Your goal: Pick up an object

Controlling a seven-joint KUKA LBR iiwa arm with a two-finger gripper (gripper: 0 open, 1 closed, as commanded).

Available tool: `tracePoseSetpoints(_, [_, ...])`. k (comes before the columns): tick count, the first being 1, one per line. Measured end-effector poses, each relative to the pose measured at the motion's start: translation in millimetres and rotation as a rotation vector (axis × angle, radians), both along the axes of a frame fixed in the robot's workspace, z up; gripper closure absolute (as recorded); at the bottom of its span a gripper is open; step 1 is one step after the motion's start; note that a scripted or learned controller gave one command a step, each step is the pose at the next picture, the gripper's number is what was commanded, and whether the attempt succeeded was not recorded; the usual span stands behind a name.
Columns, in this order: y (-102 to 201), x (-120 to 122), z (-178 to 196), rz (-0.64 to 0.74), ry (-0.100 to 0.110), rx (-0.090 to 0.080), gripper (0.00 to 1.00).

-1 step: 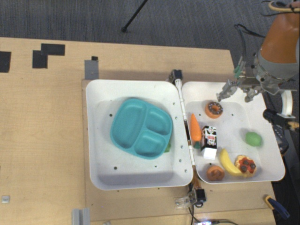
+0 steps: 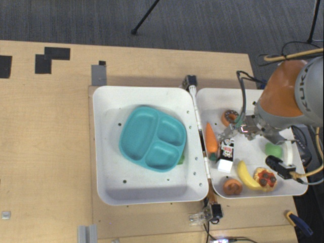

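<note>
Dark grey carpet borders a pale wooden tabletop (image 2: 45,151) on which two shallow white bins sit side by side, seen from above at a slant. Lying tilted in the left bin (image 2: 109,186) is a teal divided plate (image 2: 153,138), with a sliver of something green showing at its lower right edge. Crowding the right bin (image 2: 212,96) are the small items on offer for the pick: an orange carrot (image 2: 211,138) along the bin's left wall, a small black-and-white box (image 2: 228,149) just beside it, a white block (image 2: 225,166) below that, a yellow banana (image 2: 245,174), a round brown fruit (image 2: 233,187) near the front wall, a pastry-like piece with red spots (image 2: 266,178), a green piece (image 2: 274,149) and a round orange-and-dark item (image 2: 231,117) toward the back. Reaching in from the right, the grey arm (image 2: 283,97) with its orange band hangs low over this bin, its claw (image 2: 228,134) just above the box and beside the carrot, apparently lining up on that cluster. Whether the claw is wide or narrow cannot be told; nothing can be seen held in it. The pick looks not yet made, and the close packing of carrot and box may hinder a clean grip.
</note>
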State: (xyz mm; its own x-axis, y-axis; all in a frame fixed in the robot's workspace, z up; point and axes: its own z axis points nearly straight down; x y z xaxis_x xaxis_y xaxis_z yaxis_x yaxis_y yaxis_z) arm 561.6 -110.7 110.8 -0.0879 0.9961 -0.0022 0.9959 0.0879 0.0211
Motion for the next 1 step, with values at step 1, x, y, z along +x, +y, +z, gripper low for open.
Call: tracePoseSetpoints(1, [19.0,86.4,-25.8,-0.150,0.018,0.002,0.00])
